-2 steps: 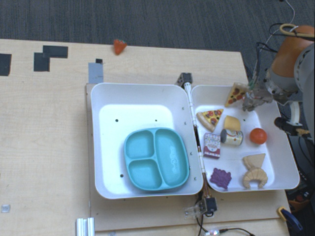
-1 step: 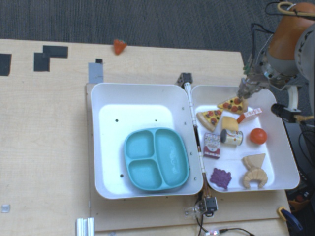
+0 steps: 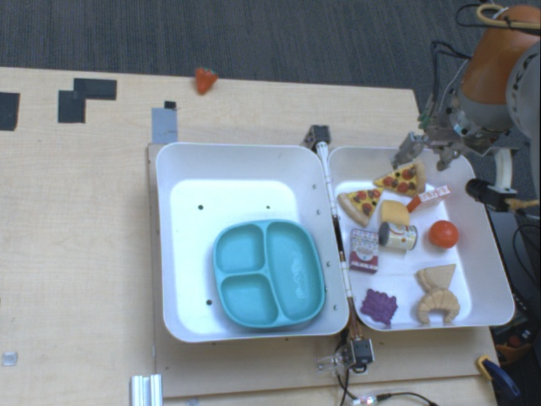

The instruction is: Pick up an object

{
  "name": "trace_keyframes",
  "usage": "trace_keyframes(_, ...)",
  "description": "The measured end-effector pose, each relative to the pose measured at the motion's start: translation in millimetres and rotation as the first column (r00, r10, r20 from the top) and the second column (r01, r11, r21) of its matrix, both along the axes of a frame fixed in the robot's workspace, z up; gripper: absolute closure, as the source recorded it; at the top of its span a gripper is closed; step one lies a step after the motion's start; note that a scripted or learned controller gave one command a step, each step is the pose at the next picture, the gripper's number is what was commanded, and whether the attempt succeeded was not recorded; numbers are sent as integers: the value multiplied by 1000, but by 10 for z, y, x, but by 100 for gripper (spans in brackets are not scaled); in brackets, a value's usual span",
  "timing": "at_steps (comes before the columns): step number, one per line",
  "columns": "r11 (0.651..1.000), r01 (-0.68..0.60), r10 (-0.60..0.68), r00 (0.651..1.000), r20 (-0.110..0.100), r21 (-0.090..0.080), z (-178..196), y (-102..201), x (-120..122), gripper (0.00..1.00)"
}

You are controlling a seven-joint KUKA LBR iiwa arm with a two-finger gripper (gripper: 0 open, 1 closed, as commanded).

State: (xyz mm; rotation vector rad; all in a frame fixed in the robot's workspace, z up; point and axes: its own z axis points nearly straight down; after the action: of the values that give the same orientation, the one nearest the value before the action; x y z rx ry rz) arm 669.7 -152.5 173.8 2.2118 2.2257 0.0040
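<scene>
While the arm (image 3: pixel 499 66) reaches in from your right, its gripper (image 3: pixel 427 152) hangs over the far edge of the right bin (image 3: pixel 499 288), and you can see its two fingers standing apart with nothing between them. Just below it in the view lies a pizza slice (image 3: pixel 401 178), the closest of the objects to the fingertips, though you cannot tell whether they touch it.

Look further toward the near side and you find the rest of the pile: a second pizza slice (image 3: pixel 361 203) to the left, a yellow cheese wedge (image 3: pixel 393 211) between the two, and a small red-and-white stick (image 3: pixel 429 197) just beside the first slice. A small can (image 3: pixel 397 237) lies on its side near the middle of the bin, with a red and white packet (image 3: pixel 364 250) touching it on the left and a red tomato (image 3: pixel 443 233) apart on the right. Nearer still sit a purple bunch of grapes (image 3: pixel 379 306), a croissant (image 3: pixel 437 304) and a tan wedge (image 3: pixel 435 276) just above it.

The left bin (image 3: pixel 190 184) holds a teal divided plate (image 3: pixel 269 272) with three compartments. Both bins rest on a pale wooden bench (image 3: pixel 76 244) marked with dark tape patches (image 3: pixel 84 98); a small red thing (image 3: pixel 205 79) lies at its far edge, against grey carpet (image 3: pixel 254 15).
</scene>
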Motion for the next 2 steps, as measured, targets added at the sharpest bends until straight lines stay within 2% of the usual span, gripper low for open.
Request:
trace_keyframes(1, 1000, 5, -5, 1000, -16, 0, -869, 257, -22, 0)
trace_keyframes(2, 1000, 1, -1, 1000, -30, -2, -749, 231, -41, 100)
